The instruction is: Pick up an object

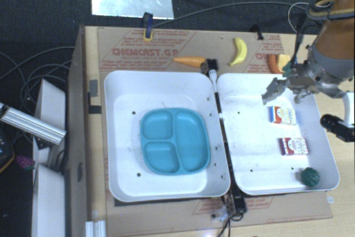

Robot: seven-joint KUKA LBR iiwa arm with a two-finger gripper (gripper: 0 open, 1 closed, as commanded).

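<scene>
Camera view finds the gripper (pixel 284 90) spread open, holding nothing, just above the small carton (pixel 282 115), judged light, stiff, best pinched across its narrow sides.

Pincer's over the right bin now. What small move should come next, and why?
Probably lower the pincer slightly toward the blue-and-white box just below it in the view. It hovers above the right bin holding nothing, and that box is the nearest object; the red-and-white box and green ball lie farther off.
</scene>
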